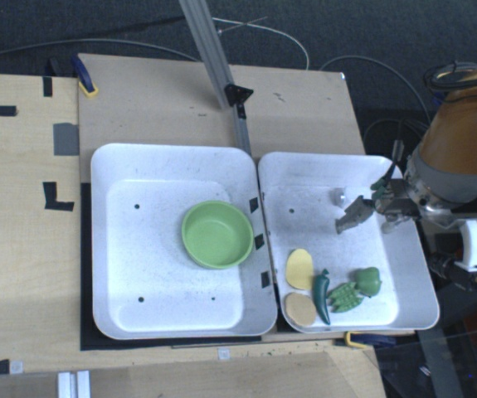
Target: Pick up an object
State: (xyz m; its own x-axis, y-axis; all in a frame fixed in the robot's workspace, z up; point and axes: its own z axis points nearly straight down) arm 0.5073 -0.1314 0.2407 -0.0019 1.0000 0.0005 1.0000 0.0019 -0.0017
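Observation:
My gripper [364,224] hangs over the middle of the right bin [321,177], reaching in from the right. Its fingers are spread open with nothing between them. Toward the near end of that bin lies a cluster of toy foods: a yellow piece [300,267], a tan piece [300,308], a dark green pepper [321,295], a bumpy green vegetable [345,298] and a round green one [369,280]. All of them sit below and slightly left of the gripper, apart from it. A green bowl [217,235] rests upright in the left bin [130,181].
A grey metal pole [209,40] slants down from the top to the divide between the bins. A small grey object [338,195] lies on the right bin's floor, left of the gripper. Cables run across the dark floor behind the bench.

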